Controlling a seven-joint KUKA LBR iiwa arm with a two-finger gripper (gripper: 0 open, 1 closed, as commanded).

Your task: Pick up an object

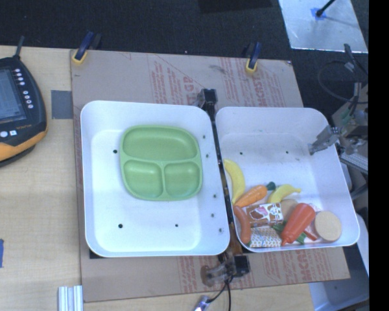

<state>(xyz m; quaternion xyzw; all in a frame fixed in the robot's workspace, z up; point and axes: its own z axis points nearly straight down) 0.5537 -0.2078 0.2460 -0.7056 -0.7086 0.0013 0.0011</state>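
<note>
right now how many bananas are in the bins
2, both in the right bin: one banana lies against the bin's left wall, the other banana sits in the toy food pile. More may be hidden under the pile.

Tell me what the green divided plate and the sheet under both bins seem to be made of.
Green plate: likely moulded plastic, matte, judging by its uniform colour and rounded compartment walls. Sheet under the bins: probably cardboard, brown and dull with printed red lettering.

At the right bin's (324, 118) right edge the gripper (322, 144) shows as pale grey angular metal, with dark looping cables and grey hardware behind it.
</note>
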